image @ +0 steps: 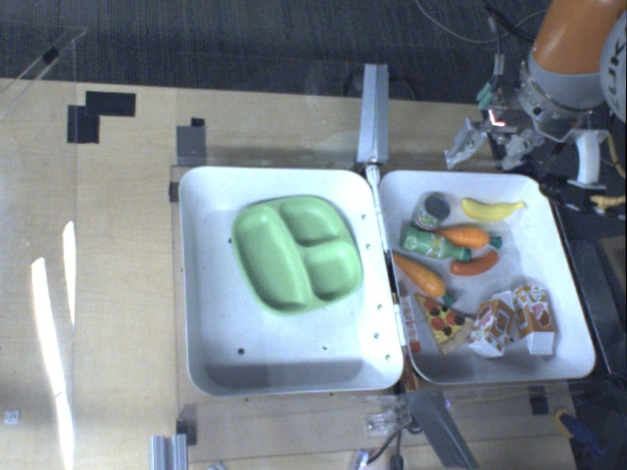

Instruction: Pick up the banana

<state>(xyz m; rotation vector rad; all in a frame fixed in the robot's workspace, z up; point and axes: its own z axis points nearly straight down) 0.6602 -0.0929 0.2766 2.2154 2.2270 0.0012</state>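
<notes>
A yellow banana (pixel 492 208) lies near the far edge of the right bin (pixel 573 292), just right of a dark round lid (pixel 432 207). My gripper (pixel 488 145) hangs above the bench just beyond the bin's far rim, a little up and left of the banana. Its fingers are spread open with nothing between them.
Beside the banana lie a green bottle (pixel 429 245), two orange carrots (pixel 464 235) (pixel 421 275) and a red pepper (pixel 475 262). A pizza slice (pixel 441 319) and a patterned carton (pixel 516 321) lie nearer the front. The left bin (pixel 211 341) holds a green divided plate (pixel 297 253).
</notes>
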